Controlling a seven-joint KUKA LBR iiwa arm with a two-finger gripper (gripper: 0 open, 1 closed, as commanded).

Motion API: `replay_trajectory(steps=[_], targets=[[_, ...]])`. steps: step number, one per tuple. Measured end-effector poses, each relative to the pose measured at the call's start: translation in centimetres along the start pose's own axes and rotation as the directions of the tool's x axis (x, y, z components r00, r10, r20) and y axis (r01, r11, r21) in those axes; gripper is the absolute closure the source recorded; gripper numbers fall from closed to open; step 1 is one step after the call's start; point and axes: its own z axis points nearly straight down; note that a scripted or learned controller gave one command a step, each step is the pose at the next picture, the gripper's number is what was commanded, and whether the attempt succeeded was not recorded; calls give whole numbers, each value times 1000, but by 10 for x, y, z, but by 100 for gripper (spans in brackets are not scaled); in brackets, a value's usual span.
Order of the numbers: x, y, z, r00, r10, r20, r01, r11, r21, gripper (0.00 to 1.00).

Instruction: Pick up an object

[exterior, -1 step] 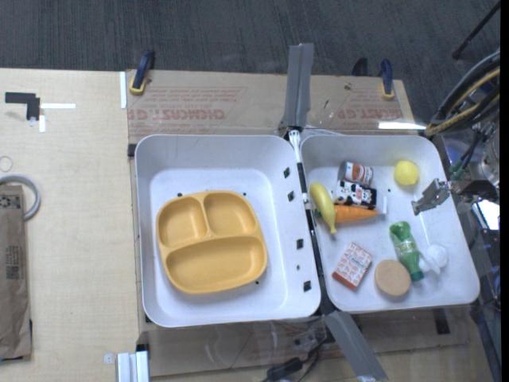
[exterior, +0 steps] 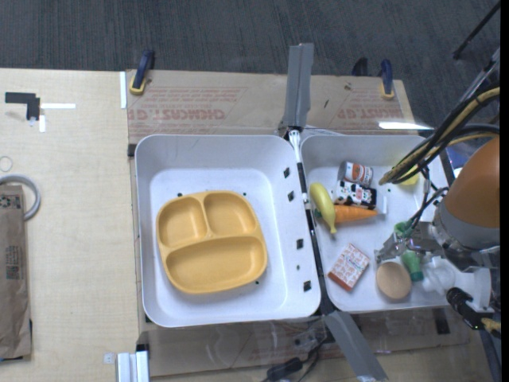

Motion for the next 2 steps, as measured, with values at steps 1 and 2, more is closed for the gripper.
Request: replay_trajectory(steps=[1,2], targets=[[-1,0,-8,1000,3,0,-3,1000,2,100],[56,23,-101,1000,-4,1,4,1000,0,100]])
